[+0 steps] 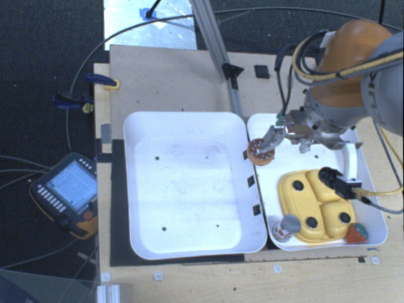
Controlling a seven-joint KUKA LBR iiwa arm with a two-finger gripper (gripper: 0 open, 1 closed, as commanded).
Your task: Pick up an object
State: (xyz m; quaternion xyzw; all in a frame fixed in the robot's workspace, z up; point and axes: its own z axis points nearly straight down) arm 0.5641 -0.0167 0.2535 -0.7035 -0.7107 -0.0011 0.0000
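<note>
Brown sprinkled doughnut (pixel 260 151), right bin's left edge.

Pincer (pixel 270 141) fingertips blurred against doughnut (pixel 259 152)

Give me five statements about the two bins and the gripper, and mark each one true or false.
1. The gripper is over the right bin. True.
2. The yellow tray lies in the left bin. False: it lies in the right bin.
3. A round brown donut-like object sits near the right bin's left edge, at the gripper's tip. True.
4. The red strawberry-like object is in the right bin's far left corner. False: it is in the near right corner.
5. The arm's orange band is blue. False: it is orange.
</note>
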